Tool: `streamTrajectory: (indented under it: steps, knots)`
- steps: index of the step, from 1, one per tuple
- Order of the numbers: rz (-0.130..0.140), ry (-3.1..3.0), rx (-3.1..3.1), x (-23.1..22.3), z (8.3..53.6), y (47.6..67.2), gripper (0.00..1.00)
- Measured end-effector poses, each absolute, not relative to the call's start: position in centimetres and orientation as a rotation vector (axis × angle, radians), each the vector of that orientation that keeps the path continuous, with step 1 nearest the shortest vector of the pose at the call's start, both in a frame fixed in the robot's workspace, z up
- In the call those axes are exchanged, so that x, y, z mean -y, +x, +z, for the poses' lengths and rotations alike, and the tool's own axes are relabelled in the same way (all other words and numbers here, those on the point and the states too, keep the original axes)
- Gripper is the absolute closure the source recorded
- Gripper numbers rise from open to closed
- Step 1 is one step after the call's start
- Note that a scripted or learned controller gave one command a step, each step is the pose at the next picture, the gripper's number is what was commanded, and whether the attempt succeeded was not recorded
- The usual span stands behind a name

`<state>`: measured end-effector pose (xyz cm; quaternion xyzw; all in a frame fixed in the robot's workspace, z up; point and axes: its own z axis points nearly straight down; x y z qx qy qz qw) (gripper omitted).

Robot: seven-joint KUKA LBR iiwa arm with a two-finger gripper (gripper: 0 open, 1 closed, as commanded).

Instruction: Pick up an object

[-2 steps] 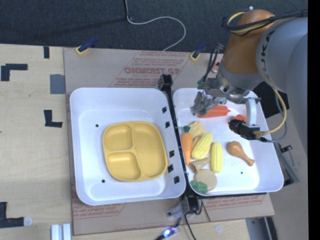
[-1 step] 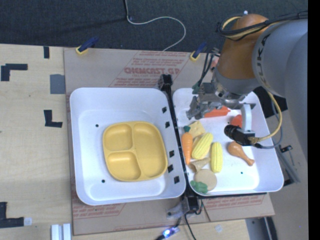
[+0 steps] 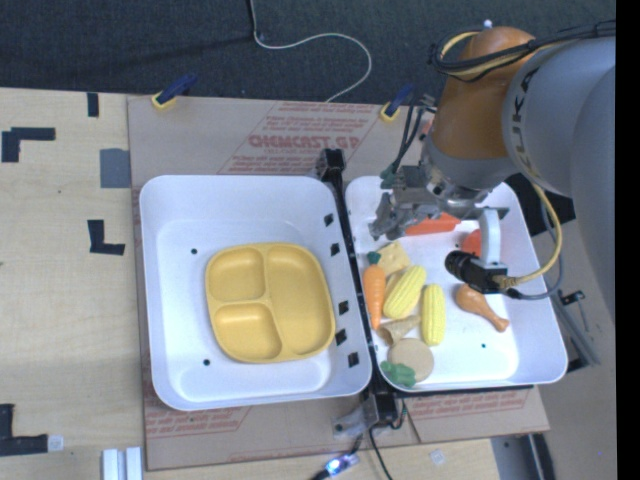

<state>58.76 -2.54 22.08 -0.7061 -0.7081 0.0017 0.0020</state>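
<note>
Gripper (image 3: 388, 218) low over right bin (image 3: 530, 363), above toy food: carrot (image 3: 374, 293), 2 corn cobs (image 3: 405, 290), drumstick (image 3: 481, 307); pincer state: cannot tell; nothing seen held; pick not done; grasp, lift remain.

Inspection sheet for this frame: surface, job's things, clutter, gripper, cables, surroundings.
Surface: cardboard sheet under left bin and right bin.
Job's things: right bin holds carrot, two corn cobs, drumstick, round tan piece.
Clutter: yellow divided plate in left bin.
Gripper: gripper low over right bin's far left part; holding nothing visible.
Cables: white cable on dark floor; yellow cable along arm.
Surroundings: wooden bench with black marks.
</note>
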Motion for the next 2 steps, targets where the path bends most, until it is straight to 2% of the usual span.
streamTrajectory:
  steps: [1,2]
  knots:
    - [0.006,-2.217,2.222,3.1,21.5,59.4,1.00]
    - [0.004,-2.218,2.221,4.6,22.3,58.8,1.00]
